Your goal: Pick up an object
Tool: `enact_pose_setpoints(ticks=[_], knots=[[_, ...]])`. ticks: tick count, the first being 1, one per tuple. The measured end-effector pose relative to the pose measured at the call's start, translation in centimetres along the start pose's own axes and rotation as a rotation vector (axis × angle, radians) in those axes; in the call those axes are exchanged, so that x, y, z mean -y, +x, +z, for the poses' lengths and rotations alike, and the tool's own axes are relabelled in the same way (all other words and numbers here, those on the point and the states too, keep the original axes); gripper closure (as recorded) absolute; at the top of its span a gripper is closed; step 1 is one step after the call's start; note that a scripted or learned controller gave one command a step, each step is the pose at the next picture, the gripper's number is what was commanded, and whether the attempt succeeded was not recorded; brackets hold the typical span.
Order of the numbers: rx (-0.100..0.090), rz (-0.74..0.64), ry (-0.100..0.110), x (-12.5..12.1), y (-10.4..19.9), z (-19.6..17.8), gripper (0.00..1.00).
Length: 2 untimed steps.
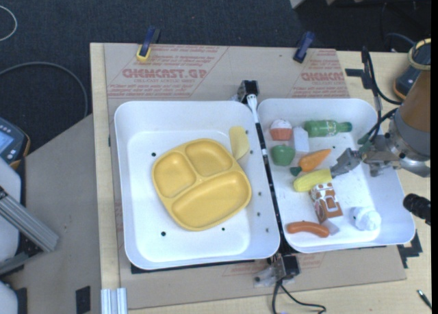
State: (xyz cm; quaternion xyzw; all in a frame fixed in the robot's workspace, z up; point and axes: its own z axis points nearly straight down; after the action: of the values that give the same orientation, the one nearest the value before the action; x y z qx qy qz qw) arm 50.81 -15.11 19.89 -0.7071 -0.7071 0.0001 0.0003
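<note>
My two-finger gripper [344, 162] hung over the right white bin [383, 118], its opening I could not tell, with the orange plastic toy carrot [315, 160] just left of it: light, stiff, slick, likely best pinched across its thick middle.

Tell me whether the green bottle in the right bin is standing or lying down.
Lying down. The green bottle rests on its side along the right bin's far wall, its length running left to right.
</note>
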Motion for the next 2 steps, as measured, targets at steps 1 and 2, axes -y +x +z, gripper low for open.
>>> enact_pose_setpoints(ticks=[1, 2], knots=[[-0.005, -0.001, 0.011, 3.2, 4.1, 10.2, 0.0], [0.001, 0.001, -0.003, 2.9, 3.8, 8.6, 1.0]])
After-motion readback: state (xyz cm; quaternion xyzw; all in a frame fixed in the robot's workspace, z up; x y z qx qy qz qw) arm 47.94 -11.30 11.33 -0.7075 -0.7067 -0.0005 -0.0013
